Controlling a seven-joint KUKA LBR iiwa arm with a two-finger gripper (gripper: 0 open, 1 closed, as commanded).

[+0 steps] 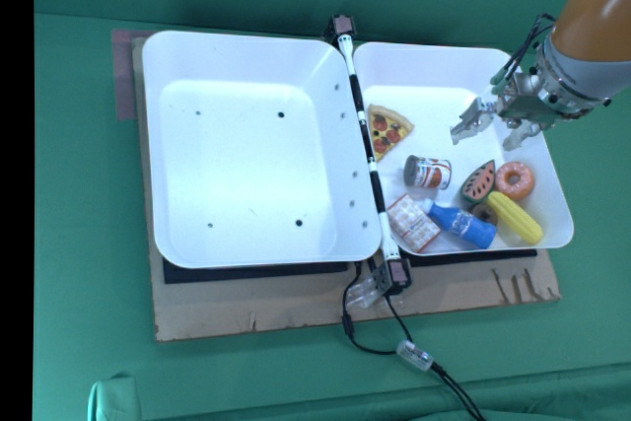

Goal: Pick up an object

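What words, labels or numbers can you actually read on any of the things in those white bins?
None can be read.
Small red-and-white can: has a label, too blurred to read.
Blue plastic bottle with white cap: pale label, too small to read.
Flat white packet with red print: pattern only, no legible text.

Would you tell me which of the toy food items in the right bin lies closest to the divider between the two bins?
The pizza slice: its edge nearly touches the divider. The checkered packet sits a little farther off, the can and blue bottle farther still.
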